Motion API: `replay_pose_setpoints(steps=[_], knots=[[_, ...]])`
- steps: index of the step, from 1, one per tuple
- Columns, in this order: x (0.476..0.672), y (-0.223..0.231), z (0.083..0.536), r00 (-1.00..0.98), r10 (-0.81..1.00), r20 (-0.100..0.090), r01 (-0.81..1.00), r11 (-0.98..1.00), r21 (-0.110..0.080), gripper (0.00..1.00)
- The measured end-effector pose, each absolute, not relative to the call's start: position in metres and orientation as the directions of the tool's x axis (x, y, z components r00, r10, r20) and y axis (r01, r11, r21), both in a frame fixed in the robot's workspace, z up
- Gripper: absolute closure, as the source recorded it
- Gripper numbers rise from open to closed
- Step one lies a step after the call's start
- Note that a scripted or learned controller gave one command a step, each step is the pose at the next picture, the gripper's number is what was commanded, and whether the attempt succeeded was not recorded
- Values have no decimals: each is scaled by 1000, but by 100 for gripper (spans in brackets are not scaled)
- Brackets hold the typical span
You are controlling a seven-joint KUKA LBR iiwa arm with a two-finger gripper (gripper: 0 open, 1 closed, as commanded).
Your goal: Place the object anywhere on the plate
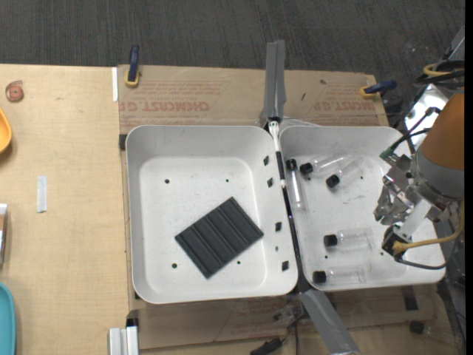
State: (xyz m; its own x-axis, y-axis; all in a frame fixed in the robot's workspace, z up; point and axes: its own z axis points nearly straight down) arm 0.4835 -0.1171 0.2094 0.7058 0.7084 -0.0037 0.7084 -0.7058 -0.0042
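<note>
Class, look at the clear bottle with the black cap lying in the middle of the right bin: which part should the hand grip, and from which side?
Grip the clear bottle across its body, coming straight down from above. It lies on its side, cap pointing toward the left bin, so its long sides appear open to the fingers; the cap end is narrower.

The arm (449,143) runs off the right edge, so little past its orange band shows; the gripper (395,220) is a tangle of metal and cable, its fingers too small to make out; the clear vials (347,239) with black caps nearly vanish against the right bin (347,135); an orange dish (4,133) and a teal object (6,324) are cut by the left edge.
</note>
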Motion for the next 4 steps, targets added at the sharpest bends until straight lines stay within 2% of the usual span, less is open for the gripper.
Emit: replay_pose_setpoints(steps=[1,2,3,4], knots=[[478,-51,271,652,758,-3,758,-652,-2,100],[478,11,304,380,925,-3,925,-380,-2,100],[513,106,204,328,945,-4,945,-328,-5,100],[541,143,313,402,915,-5,916,-402,-2,100]])
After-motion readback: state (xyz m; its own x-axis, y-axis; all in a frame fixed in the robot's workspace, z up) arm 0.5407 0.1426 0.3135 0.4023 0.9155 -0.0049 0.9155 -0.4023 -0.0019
